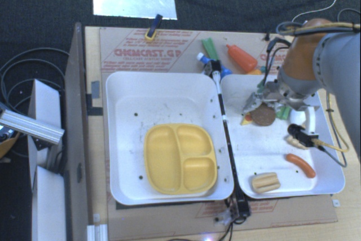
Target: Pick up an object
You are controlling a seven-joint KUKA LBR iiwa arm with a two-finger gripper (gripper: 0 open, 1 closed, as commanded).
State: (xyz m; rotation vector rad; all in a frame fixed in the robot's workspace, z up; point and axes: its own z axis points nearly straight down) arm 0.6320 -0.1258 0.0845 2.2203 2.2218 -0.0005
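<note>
Brown, round, flat and matt: a disc point(263, 116) on the floor of the right bin point(330, 180), directly beneath the gripper point(260, 103). Looks like a toy burger patty, plain on top and slightly darker at the rim. Carries a small yellow-orange scrap point(246, 119) at the edge that faces the divider between the bins. Overlaps the gripper's lower end in the view; cannot tell whether touching or just apart. Cannot tell either whether the gripper is spread, pressed together or pinching the disc, since the metal parts blur into one pale mass above it.

Just to the view's right of the gripper, a short green piece point(282, 113), and beside that a white piece point(299, 119). Well below the gripper in the view, toward the front wall, a red sausage point(300, 165) and a tan bread roll point(265, 182), apart from each other.

Beyond the gripper, outside the bin on the cardboard, an orange carrot point(241, 58) and a green stick point(210, 47).

Across the divider to the gripper's left in the view, the left bin point(121, 121) with a yellow divided plate point(180, 158) flat on its floor, well apart from the gripper.
</note>
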